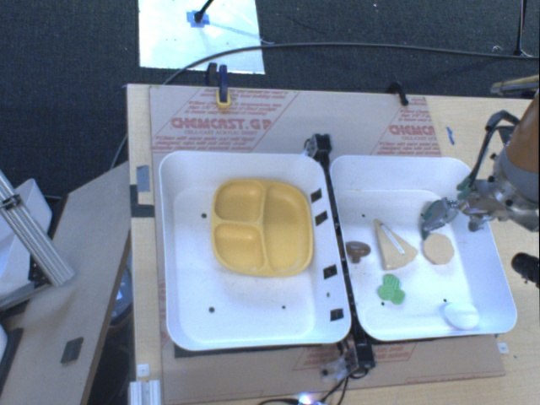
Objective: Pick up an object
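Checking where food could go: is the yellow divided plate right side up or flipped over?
Right side up. The yellow plate lies flat in the left bin with its three hollow compartments facing the camera, nothing in them.

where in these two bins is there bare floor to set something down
Left white bin: floor strips around the yellow divided plate, widest in front. Right white bin: far-left corner free; crowded mid-floor around the tan wedge, round tan disc and gripper.

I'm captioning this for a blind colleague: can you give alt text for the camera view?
The gripper hovers over the right bin, above a round tan piece, a tan wedge, a brown piece, a green piece and a white piece. The left bin holds a yellow divided plate.
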`<state>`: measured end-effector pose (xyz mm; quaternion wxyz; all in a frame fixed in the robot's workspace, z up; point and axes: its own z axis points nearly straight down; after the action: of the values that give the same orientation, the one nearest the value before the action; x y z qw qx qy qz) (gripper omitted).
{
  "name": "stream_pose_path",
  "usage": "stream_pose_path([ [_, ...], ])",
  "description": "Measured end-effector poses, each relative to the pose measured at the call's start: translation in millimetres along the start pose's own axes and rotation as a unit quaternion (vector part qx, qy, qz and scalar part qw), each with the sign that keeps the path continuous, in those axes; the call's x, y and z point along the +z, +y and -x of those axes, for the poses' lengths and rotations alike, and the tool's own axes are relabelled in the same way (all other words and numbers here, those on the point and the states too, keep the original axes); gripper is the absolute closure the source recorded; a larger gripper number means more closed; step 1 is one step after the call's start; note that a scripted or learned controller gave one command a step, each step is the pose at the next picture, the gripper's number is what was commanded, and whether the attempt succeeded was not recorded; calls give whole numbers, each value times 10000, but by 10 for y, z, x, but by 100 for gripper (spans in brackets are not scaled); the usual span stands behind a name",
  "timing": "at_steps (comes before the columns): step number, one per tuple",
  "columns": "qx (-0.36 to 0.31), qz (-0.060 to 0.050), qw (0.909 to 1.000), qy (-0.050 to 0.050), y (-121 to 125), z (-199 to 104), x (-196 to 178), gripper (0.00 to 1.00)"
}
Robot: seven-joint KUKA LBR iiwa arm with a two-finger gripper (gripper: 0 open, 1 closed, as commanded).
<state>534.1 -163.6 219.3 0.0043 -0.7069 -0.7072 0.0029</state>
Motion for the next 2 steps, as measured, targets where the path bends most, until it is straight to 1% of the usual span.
stream_pose_path([
  [1, -15, 57, 10000, -11, 26, -4, -62, 0],
  [2, -5, 44, 10000, -9, 12, 31, 363, 0],
])
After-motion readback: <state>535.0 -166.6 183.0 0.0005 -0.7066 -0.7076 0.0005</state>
